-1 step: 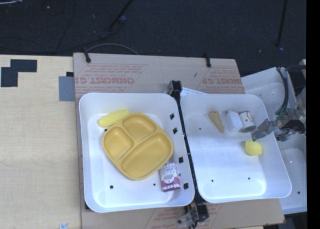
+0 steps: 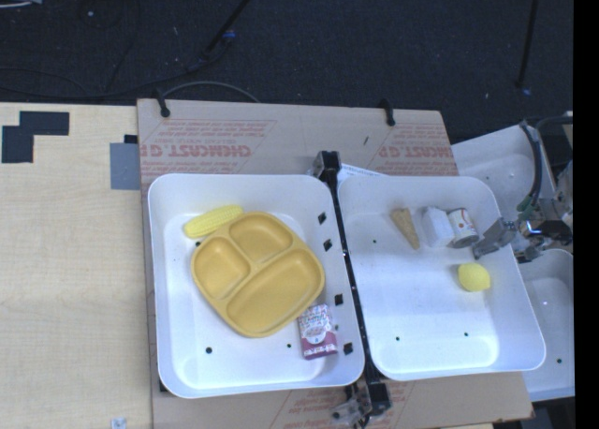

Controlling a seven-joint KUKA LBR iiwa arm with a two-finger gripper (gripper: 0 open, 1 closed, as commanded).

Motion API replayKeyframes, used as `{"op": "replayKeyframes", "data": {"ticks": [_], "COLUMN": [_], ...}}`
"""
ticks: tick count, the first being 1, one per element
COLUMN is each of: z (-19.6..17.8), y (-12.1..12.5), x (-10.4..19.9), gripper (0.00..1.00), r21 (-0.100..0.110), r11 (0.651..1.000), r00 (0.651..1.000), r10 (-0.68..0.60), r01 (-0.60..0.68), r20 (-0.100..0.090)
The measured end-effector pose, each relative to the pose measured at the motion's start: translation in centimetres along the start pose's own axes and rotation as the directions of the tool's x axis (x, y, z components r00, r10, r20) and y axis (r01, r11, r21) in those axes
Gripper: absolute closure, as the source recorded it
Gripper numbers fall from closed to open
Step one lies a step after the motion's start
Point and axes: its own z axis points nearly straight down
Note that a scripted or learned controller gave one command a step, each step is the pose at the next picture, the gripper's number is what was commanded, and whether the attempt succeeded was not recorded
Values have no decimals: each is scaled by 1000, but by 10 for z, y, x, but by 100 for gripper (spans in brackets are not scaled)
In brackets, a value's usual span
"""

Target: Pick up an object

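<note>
My gripper [image 2: 511,245] hangs over the right rim of the right bin [image 2: 440,352], open, with nothing between its fingers. One grey finger [image 2: 491,241] points left toward a small white and orange can [image 2: 451,227] lying on its side. A yellow lemon [image 2: 474,277] sits just below and left of the gripper, apart from it. A tan ice cream cone [image 2: 405,227] lies to the left of the can.
The left bin [image 2: 178,362] holds a yellow divided plate [image 2: 257,273], a yellow corn cob [image 2: 212,221] at its upper left and a small red carton [image 2: 317,331] at its lower right. A black divider [image 2: 343,268] runs between the bins.
</note>
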Motion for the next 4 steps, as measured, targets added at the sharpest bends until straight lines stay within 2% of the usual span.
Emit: {"op": "replayKeyframes", "data": {"ticks": [2,3,4], "z": [86,149,136], "y": [-3,-9,-8], "x": [2,2,0], "gripper": [0,0,100], "r21": [5,7,4], "r11": [1000,1000,1000], "r00": [1000,1000,1000], "r10": [1,1,3], "r01": [-1,-1,-3], "r20": [-3,-4,-2]}}
